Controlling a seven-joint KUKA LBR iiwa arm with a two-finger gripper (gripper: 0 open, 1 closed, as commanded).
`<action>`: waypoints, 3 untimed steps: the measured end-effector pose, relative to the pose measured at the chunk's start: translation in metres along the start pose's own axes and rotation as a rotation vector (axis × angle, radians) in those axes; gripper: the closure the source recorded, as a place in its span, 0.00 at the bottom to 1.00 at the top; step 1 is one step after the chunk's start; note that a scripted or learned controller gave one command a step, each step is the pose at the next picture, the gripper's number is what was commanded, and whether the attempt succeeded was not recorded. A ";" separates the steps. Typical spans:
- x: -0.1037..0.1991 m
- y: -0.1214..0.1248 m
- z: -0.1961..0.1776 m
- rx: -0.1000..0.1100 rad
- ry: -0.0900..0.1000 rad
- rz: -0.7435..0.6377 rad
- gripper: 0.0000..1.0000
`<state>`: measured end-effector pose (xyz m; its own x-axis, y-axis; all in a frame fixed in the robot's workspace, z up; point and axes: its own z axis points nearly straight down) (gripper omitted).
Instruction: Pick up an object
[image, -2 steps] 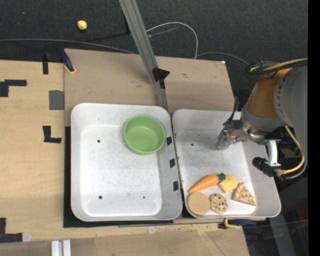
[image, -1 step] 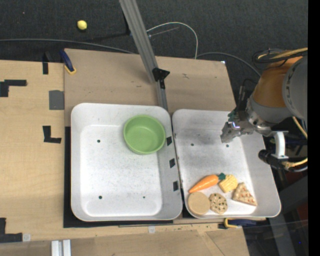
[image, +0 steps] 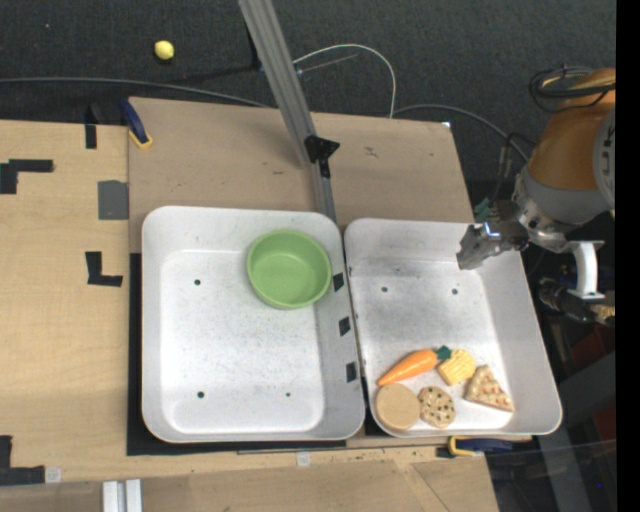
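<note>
In the right bin (image: 420, 300), near its front edge, lies a cluster of toy food: an orange carrot (image: 407, 367), a yellow corn piece (image: 456, 365), a pizza slice (image: 488, 389), a chocolate-chip cookie (image: 437, 406) and a tan round disc (image: 396, 407). A green bowl (image: 289, 268) sits upright in the left bin (image: 200, 330), toward its back right. My gripper (image: 478, 246) hangs over the right bin's back right corner, well away from the food, with nothing seen in it.
A slanted metal pole (image: 290, 95) crosses the bench behind the bins. A small yellow ball (image: 164, 49) lies on the dark floor at the back left. Cables run behind the bench.
</note>
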<state>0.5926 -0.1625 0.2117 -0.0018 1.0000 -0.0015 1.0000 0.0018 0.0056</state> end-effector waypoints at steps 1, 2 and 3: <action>-0.008 0.002 -0.060 0.000 -0.001 0.001 1.00; 0.049 0.017 -0.044 0.008 0.003 -0.005 1.00; 0.113 0.027 -0.035 0.008 0.003 -0.006 1.00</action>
<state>0.6189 -0.0497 0.2466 -0.0076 1.0000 0.0015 1.0000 0.0076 -0.0024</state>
